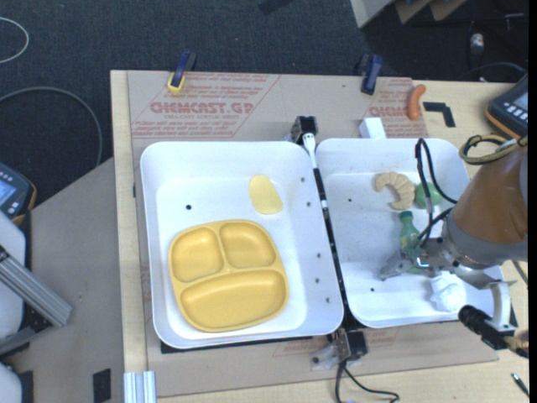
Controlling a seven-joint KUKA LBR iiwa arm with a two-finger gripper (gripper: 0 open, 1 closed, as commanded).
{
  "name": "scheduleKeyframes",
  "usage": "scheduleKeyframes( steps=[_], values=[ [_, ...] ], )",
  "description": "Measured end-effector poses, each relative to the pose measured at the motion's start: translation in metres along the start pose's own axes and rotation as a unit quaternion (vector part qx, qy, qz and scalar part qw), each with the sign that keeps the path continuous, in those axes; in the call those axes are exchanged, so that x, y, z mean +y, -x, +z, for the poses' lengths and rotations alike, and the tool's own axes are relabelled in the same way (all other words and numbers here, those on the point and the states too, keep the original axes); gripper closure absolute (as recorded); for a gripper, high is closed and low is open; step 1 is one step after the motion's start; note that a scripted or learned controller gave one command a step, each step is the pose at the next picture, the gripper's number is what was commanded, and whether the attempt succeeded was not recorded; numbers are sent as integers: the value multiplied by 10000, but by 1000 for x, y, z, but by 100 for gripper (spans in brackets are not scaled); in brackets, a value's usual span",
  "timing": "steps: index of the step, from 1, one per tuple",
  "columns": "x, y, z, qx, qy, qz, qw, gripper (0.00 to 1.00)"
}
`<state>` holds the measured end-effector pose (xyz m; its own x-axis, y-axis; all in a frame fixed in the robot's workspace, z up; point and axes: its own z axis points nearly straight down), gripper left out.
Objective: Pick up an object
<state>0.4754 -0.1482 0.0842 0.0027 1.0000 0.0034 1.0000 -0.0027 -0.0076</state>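
Nearest edge of right bin [369,309]: small white lump [445,292] lying at front right corner, just beside the wrist. Gripper [401,263] low inside that bin, reaching in from the right, grey fingers splayed toward the floor; nothing seen between them, so reads as released, not grasping. Green object [409,229] just behind and touching or nearly touching the fingers, likely the pick target given the approach line. Further back, tan croissant-shaped item [397,188] near rear wall, well apart from the gripper. Left bin [159,170]: yellow divided tray [226,273] at front, pale yellow oval piece [265,195] behind it, both untouched.
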Motion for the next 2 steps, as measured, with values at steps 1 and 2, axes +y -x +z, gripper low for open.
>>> scheduleKeyframes(
  steps=[1,2],
  values=[
    [41,-41,0,-21,53,-32,10000,0],
    [40,-39,-11,-26,54,-17,10000,100]
  ],
)
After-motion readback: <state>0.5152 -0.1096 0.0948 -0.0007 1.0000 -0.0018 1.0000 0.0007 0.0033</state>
